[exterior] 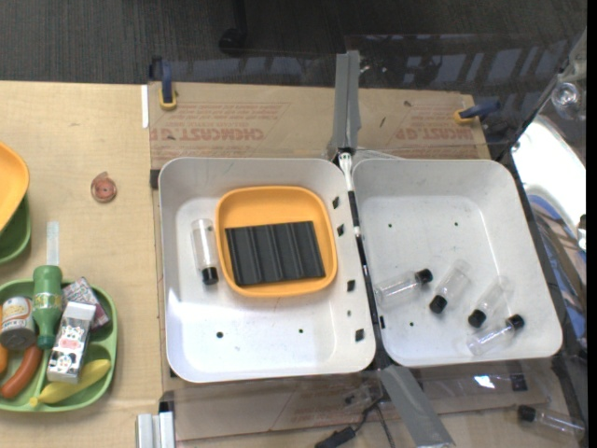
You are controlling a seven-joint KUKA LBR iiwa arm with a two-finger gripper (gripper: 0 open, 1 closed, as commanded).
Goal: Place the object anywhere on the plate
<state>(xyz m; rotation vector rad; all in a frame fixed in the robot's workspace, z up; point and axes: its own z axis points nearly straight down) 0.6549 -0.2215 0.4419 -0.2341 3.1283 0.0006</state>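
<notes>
in the right bin (401, 189), lower centre-right of the frame, four clear vials with black caps lie scattered; the nearest vial (407, 286) looks light, rigid and slippery, best pinched across its body. the left bin (182, 343) holds the orange plate (275, 203) and another vial (203, 248) beside it.

single fixed camera, mounted above the worktop (84, 138), looking down at a slant. both white bins sit near frame centre, left bin (187, 343) and right bin (522, 213) side by side, both whole in frame. far edge of the worktop and dark floor (280, 17) run along the top. medium distance; small items resolve, fine detail does not.
</notes>
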